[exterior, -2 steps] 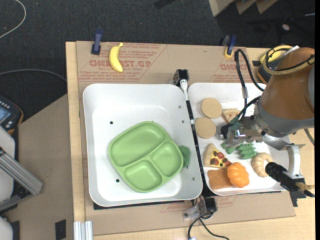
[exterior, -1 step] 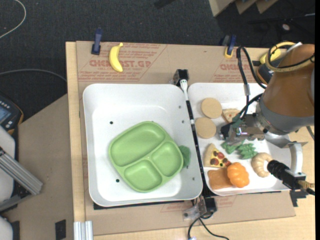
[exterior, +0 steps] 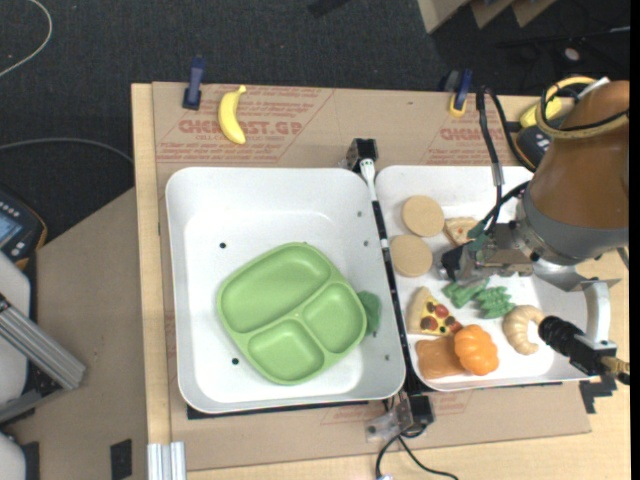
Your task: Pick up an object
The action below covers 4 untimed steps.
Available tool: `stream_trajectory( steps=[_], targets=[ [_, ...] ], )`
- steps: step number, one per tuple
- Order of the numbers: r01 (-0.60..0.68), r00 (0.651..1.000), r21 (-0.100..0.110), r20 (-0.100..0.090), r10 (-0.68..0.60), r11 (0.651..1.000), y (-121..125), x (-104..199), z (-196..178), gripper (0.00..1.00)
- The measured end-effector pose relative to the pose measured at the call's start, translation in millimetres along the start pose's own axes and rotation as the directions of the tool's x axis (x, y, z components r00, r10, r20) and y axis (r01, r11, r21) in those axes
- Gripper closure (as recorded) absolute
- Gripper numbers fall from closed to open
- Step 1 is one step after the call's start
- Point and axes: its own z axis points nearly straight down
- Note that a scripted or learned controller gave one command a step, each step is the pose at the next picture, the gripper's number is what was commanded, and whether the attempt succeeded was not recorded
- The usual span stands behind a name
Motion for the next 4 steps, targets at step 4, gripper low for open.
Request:
stream_trajectory(
  steps=[4],
  targets=[
    [0.005, 1.0, 0.002, 0.001, -0.005, 1.0, 0, 75, -111, 1.0]
  ],
)
